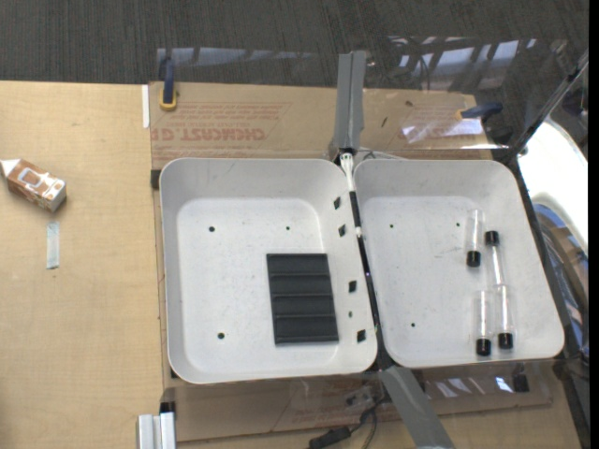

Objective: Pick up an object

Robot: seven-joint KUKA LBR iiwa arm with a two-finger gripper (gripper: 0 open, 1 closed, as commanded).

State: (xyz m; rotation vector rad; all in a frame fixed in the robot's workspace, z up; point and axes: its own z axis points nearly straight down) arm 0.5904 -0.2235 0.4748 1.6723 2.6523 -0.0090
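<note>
Black ribbed block [302,297] lies flat; perhaps rubber, matte.

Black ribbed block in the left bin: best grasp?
Likely from straight above, fingers closing across the narrow width of the black ribbed block at mid-length. It lies flat, long axis front to back, with bare floor of the left bin on both long sides.

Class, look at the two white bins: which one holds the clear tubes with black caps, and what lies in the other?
The right bin holds the clear tubes, lying near its right side. The left bin instead holds a flat black ridged block.
</note>
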